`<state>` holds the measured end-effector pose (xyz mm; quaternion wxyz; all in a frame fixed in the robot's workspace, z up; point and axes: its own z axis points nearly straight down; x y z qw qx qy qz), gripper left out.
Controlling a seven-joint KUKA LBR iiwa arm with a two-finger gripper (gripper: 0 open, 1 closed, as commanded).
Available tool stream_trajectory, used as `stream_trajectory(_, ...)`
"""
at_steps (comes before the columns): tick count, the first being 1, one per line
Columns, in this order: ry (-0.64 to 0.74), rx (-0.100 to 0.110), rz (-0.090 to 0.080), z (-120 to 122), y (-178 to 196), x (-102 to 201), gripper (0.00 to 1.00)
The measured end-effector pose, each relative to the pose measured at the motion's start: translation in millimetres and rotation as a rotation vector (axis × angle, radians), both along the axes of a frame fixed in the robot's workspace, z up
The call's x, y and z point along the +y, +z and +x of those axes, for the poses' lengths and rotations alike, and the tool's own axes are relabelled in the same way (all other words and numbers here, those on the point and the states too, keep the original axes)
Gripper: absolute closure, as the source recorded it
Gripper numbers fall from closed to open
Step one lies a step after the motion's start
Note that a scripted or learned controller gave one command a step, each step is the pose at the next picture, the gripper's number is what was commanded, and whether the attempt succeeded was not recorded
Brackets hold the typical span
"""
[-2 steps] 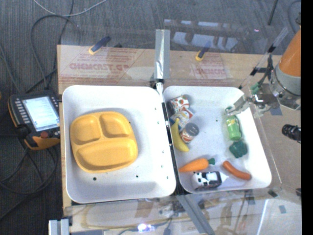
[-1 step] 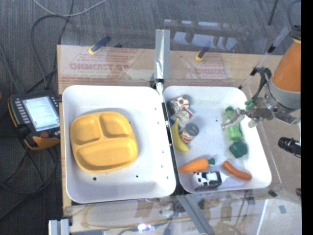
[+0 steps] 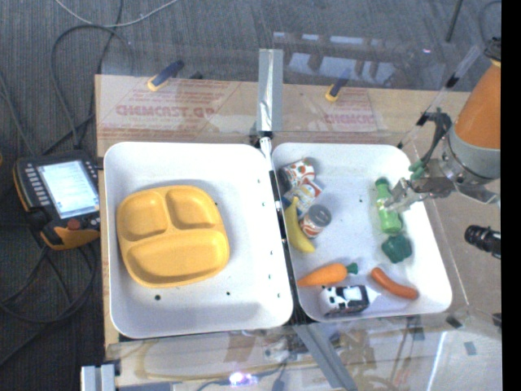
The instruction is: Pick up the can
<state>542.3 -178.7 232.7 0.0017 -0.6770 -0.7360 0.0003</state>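
My end effector (image 3: 400,199) hangs at the right side of the right bin (image 3: 358,155), directly over a light green bottle (image 3: 386,208). I cannot tell how far apart it stands or whether it has hold of anything, since its tip blends into the green plastic under it.

The can (image 3: 316,219) lies well to my left, near the bin's left wall, with its grey end turned up toward the camera. It sits in a tight cluster: a white and orange printed carton (image 3: 302,178) just beyond it, a banana (image 3: 297,228) pressed along its far side from me. A carrot (image 3: 325,275) lies below it, and closer to me are a dark green block (image 3: 397,248) and a red sausage (image 3: 394,283).

From here I judge the main risk is closing where I am and coming up with the bottle instead. Crossing low, I could drag the bottle or nudge the block. At the can itself, the crowding leaves little room on either side, so I might catch the banana or carton, and a can on its side may roll away from a poorly centred squeeze
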Motion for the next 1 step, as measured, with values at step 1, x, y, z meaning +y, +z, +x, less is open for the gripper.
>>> stream_trajectory(1,-0.017,-0.002,-0.005,-58.4,75.2,-45.9,1.00)
